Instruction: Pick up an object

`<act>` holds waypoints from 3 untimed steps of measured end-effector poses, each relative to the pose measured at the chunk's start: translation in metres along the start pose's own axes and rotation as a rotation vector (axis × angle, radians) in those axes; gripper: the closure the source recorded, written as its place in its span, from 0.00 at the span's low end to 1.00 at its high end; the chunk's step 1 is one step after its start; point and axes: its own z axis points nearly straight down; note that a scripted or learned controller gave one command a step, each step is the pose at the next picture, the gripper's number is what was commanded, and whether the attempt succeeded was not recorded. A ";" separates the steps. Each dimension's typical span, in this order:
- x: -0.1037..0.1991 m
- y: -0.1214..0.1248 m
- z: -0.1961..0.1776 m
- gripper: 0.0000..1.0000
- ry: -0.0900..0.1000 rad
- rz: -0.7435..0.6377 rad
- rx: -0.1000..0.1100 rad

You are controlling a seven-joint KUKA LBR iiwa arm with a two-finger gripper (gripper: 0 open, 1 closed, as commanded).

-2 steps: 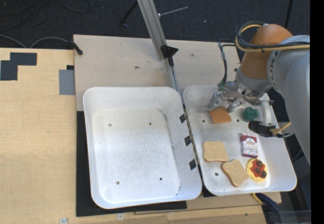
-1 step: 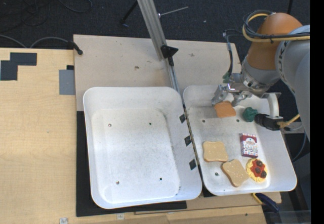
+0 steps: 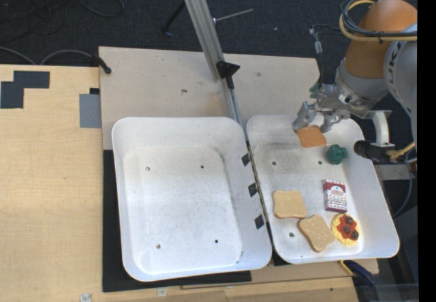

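Clearly, the task is judged to be at its grasping stage and not yet completed. The claw (image 3: 311,121) is seen at the far end of the right bin (image 3: 381,243), hanging directly over an orange slab (image 3: 312,137), a flat piece like a slice of toy food. The metal tips are spread on either side of the slab's upper edge, so the claw is read as released, not clenched; the slab is not seen gripped between the fingers, and whether it is touched cannot be told from this slanted view. The slab appears to lie on the bin floor, near the rim.

Other candidates are left untouched in the same bin: a green lump (image 3: 336,153) just beside the slab, a small red packet (image 3: 334,195), two bread slices (image 3: 290,204) nearer the front, and a round yellow piece with red topping (image 3: 345,229). The left bin (image 3: 129,137) sits alongside on the desk (image 3: 157,82).

What is left, by this reading: the fingers must be closed on the slab, and it must be lifted free of the bin.
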 end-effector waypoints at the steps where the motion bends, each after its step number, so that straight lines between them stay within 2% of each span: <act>1: -0.005 0.000 -0.044 1.00 0.000 0.000 0.000; 2: -0.006 0.001 -0.085 1.00 0.000 -0.001 0.000; 3: 0.040 -0.017 -0.068 1.00 0.003 0.000 0.008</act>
